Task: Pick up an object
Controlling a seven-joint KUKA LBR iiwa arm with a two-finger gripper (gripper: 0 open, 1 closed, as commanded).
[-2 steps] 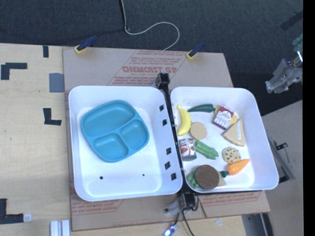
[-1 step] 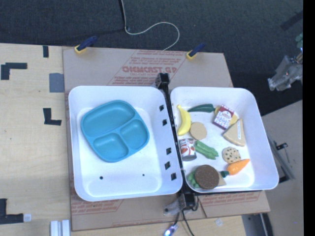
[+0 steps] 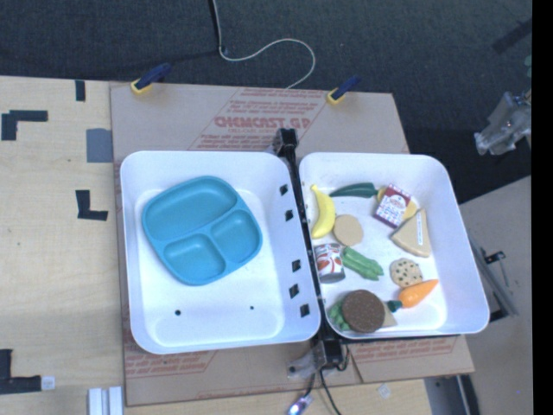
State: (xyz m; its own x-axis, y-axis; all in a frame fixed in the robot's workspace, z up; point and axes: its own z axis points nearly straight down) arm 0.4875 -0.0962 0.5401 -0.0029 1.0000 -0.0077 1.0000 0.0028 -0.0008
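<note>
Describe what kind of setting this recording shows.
Likely a robot lab test bench: two white bins clamped over cardboard, toy food like a banana, and a blue divided plate.

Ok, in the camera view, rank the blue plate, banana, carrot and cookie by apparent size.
1. Blue plate, by far the largest.
2. Banana.
3. Carrot.
4. Cookie, close to the carrot, so that order is unsure.

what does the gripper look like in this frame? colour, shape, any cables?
Just a small part of the gripper is in frame, at the right edge above the right bin. It looks pale grey to whitish, angular and blocky, blurred against the dark floor. I can't make out separate fingers, markings or cables on it. A dark thin bar crosses the upper right corner; whether it belongs to the arm is unclear.
</note>
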